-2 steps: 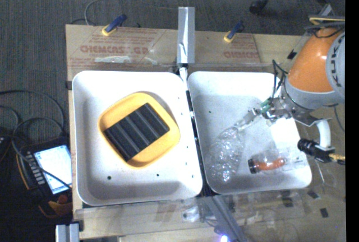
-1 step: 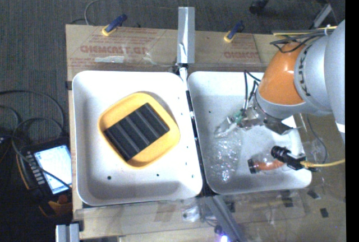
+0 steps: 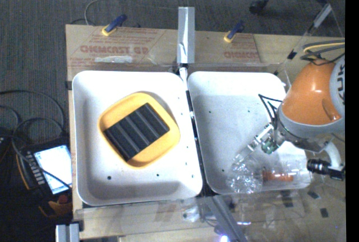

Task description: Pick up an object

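Observation:
A yellow block with a black ribbed top [image 3: 139,129] lies in the middle of the left bin [image 3: 90,179]. A crumpled clear plastic bottle [image 3: 252,171] with an orange piece inside lies along the front of the right bin [image 3: 224,101]. My gripper [image 3: 265,143] reaches down from the right over the right bin, just above the bottle's upper end. The grey and orange wrist hides much of the bin's right side. Whether the gripper touches the bottle cannot be made out.
A metal divider post [image 3: 185,39] stands at the back between the bins. Two clamps [image 3: 114,24] hold the board behind the bins. Cables and a small screen [image 3: 50,165] lie on the floor at the left.

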Robot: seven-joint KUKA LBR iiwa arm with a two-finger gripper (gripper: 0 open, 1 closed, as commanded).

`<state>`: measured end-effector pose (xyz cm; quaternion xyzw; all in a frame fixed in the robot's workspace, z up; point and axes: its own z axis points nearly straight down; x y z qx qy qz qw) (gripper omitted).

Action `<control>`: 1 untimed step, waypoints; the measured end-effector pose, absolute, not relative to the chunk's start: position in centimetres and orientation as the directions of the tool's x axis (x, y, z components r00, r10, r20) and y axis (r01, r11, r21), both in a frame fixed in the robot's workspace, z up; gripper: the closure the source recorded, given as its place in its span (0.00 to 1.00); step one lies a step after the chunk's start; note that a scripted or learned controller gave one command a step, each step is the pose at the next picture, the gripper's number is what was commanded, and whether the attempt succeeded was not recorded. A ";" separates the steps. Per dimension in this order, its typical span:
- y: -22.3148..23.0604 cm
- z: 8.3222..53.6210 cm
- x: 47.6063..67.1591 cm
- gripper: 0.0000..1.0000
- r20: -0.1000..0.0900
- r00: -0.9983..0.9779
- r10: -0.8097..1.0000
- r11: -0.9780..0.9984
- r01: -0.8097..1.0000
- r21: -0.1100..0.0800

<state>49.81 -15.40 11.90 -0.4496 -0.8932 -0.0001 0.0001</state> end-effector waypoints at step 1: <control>-18.9 15.4 57.9 0.00 -0.002 -0.244 0.970 0.244 0.970 0.000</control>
